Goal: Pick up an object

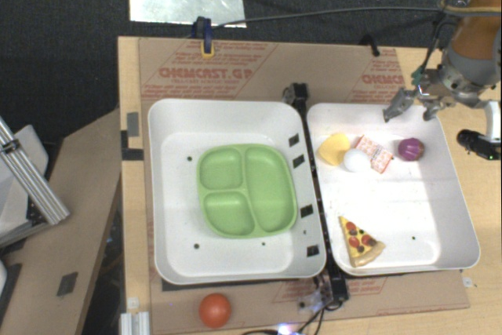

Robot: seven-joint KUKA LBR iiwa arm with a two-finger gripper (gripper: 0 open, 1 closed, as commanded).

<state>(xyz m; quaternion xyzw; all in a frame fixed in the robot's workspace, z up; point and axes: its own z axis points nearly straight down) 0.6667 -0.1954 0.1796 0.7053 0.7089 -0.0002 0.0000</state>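
White plastic forms two shallow bins side by side on the bench. At the right bin's [451, 200] one o'clock edge hangs the gripper [412, 107], its two fingers spread apart and holding nothing.

Below it, in the bin's upper half, sit a purple onion-like piece [410, 148], a red-and-white packet [374, 154] with its long axis running from ten o'clock to four o'clock, a white egg [356, 161] touching the packet, and a yellow piece [335, 147] touching the egg.

Near the six o'clock wall lies a pizza slice [359, 241], long axis from eleven to five o'clock, tip toward eleven.

The left bin [172, 129] holds a green divided tray [246, 191]. An orange ball [215, 310] rests on the bench beyond that bin's six o'clock side.
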